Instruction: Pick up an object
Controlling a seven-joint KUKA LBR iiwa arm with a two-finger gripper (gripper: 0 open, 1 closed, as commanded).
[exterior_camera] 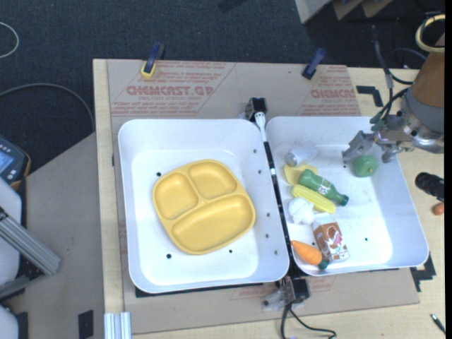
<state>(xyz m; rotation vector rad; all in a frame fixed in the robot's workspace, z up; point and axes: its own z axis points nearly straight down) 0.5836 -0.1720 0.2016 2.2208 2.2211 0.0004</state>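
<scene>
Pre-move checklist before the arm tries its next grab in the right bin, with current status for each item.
1. Gripper over the right bin: ok, near its far right corner.
2. Target nearby: ok, a green round object lies just below the gripper.
3. Object between the fingers: cannot tell; it sits at the tips, contact unclear.
4. Target free of neighbours: ok, it lies apart from the green bottle and the pile by the divider.
5. Left bin contents out of the path: ok, the yellow divided plate sits in its middle.
</scene>
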